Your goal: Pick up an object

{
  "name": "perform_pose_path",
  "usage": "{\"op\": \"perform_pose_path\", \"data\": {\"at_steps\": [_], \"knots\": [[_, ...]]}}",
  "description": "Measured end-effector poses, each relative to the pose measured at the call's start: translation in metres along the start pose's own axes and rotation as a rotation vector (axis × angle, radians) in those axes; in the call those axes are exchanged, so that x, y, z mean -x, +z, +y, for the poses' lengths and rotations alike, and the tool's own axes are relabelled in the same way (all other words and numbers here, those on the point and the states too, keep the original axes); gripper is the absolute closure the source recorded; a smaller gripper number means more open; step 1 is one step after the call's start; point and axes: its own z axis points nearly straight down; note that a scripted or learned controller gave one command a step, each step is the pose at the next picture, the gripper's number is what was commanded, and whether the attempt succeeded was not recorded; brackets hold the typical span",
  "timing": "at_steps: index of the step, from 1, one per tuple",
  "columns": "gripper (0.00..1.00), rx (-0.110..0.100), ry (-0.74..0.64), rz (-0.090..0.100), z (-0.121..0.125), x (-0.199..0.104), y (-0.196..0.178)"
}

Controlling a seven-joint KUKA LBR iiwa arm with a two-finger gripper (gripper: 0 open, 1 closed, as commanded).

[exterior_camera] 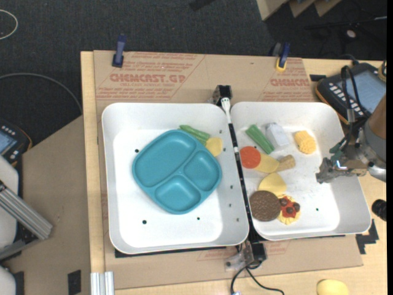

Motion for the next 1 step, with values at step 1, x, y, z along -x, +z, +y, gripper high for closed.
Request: {"op": "perform_pose_path", "data": {"at_steps": [1], "knots": [[1.00, 0.010, -0.003, -0.001, 0.0024, 0.0777, 0.0195]]}}
